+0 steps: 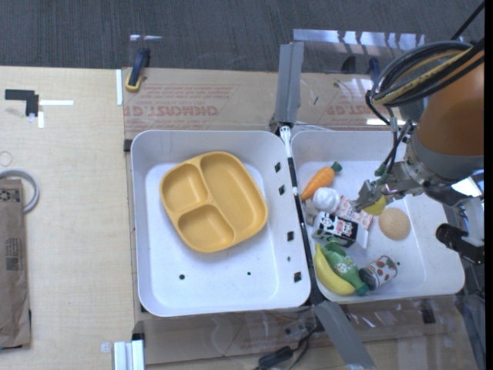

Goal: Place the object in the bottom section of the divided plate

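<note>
- The yellow divided plate (213,200) lies in the left bin (154,284), turned at a slant, with one long section on its right side and two smaller sections on its left.
- All three sections of the plate are bare.
- The right bin (431,280) holds a loose heap of toy food, just beside the wall it shares with the left bin.
- An orange carrot (318,181) with a green top lies at the far left of that heap; a white garlic bulb (326,200) sits just near of it.
- A black and white milk carton (334,228) lies in the middle of the bin, with a pink-edged packet (358,217) touching it on the right.
- A banana (329,274) and a green vegetable (344,262) lie together at the near left of the bin, and a small can (379,271) lies on its side just right of them.
- A tan round bun (394,223) rests alone to the right of the packet.
- The arm (454,122) reaches in from the right, and its tool (373,198) hangs low over the middle of the right bin.
- A small yellow piece (376,203) shows at the tool's tip; I cannot tell whether the tool grips it or how far open it stands.
</note>
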Robot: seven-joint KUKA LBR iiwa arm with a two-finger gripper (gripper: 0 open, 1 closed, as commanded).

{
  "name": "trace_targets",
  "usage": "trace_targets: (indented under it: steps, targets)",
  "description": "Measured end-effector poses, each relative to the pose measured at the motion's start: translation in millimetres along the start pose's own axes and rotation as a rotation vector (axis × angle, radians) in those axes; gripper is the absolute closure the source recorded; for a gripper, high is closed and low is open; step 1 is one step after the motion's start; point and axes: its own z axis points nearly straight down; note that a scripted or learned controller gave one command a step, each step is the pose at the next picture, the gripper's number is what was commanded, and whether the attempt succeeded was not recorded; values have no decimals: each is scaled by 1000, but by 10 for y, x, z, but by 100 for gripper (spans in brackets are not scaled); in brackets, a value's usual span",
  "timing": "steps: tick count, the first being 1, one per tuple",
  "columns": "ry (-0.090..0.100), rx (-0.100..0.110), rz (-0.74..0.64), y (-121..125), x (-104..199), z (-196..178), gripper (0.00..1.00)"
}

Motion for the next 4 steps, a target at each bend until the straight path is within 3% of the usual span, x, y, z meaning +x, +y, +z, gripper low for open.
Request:
trace_targets:
  steps: [1,2,3,4]
  targets:
    - [2,4,213,-269,-130,350,100]
    - [-1,2,91,86,445,18,100]
    - [-2,2,-31,715,1023,302,100]
    - [-2,0,-342,953,1699,304,100]
